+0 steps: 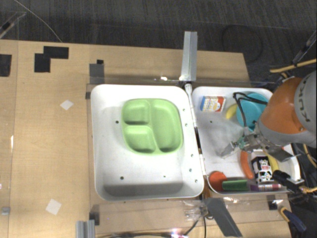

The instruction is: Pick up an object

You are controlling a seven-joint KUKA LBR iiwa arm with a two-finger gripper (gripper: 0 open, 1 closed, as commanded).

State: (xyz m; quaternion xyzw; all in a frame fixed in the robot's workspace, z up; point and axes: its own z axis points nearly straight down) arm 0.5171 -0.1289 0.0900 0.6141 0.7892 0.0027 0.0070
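Observation:
My gripper (237, 145) hangs low over the middle of the right bin (214, 133), below the grey wrist and the arm's orange band (283, 110). Just below it lies an orange carrot-like piece (244, 164). A teal bowl (249, 111) and a yellow piece (231, 112) lie just behind it, partly hidden by the arm. A small white, blue and red box (212, 103) rests in the bin's far left corner. Nothing shows held in the gripper.
Along the right bin's near wall lie an orange-red ball (216, 176), a green marker (234, 184), a purple marker (265, 186) and a black, white and yellow item (263, 166). The left bin (106, 133) holds a green divided plate (151, 125).

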